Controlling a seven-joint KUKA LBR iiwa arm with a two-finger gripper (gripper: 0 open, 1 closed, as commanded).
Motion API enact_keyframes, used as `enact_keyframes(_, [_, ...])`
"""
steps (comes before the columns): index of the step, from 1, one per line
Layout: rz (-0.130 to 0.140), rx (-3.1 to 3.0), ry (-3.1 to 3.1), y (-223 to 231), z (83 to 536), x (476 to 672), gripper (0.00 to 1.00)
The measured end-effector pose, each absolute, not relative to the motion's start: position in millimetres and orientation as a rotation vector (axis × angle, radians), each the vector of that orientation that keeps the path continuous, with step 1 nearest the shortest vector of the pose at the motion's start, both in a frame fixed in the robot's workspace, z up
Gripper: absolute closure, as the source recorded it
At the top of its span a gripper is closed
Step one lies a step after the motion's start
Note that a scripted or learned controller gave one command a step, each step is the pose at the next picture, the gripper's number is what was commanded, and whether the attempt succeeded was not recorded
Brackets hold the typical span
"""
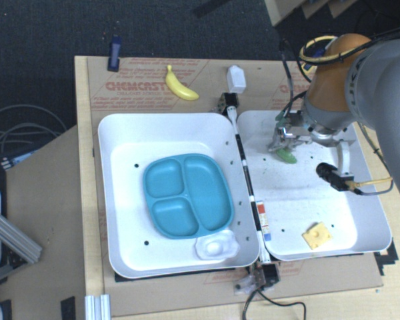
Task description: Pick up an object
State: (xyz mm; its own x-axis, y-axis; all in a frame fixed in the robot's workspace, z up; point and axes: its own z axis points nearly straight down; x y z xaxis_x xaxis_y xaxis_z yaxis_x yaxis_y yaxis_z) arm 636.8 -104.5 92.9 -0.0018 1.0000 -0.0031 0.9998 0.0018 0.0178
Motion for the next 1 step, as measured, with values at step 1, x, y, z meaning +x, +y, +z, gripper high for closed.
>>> enact_keyframes(1, [0.005, 2.218, 2.223, -26.4, 185.9, 601.1, 1.0])
